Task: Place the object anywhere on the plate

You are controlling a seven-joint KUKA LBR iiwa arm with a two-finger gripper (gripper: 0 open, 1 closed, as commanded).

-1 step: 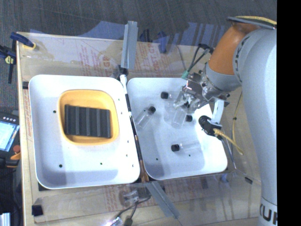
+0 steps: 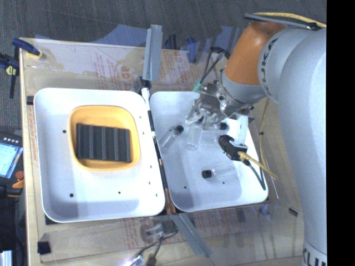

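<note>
- Gripper (image 2: 201, 119) lowered over the far part of the right bin (image 2: 183, 201); cannot tell its state
- Clear vial with a dark cap (image 2: 172, 137) lying tilted on the bin floor, just left of the gripper, apart from it
- Small dark cap-like piece (image 2: 207, 174) nearer the camera than the gripper, well apart
- Yellow plate (image 2: 104, 115) with a dark ribbed insert (image 2: 104, 143) in the left bin (image 2: 50, 198), far left of the gripper
- Faint red print on the desk (image 2: 83, 62), not readable
</note>
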